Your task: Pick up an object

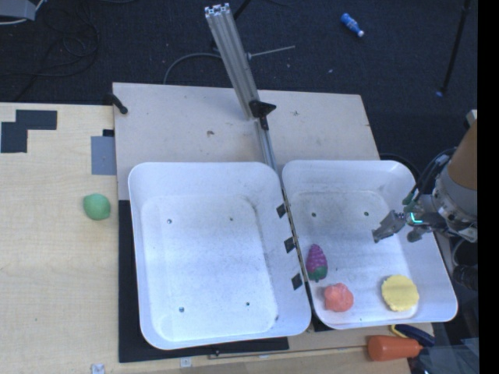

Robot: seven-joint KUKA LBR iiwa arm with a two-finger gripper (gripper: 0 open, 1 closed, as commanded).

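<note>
The gripper is seen spread open with nothing between its fingers, above the right bin near its right wall. A purple berry, red lump and yellow disc are lying along the bin's near side.

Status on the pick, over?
Pincer over right bin's right side, nothing between its fingers. Purple toy, red toy, yellow disc lying near bin's front. Path unobstructed.
</note>
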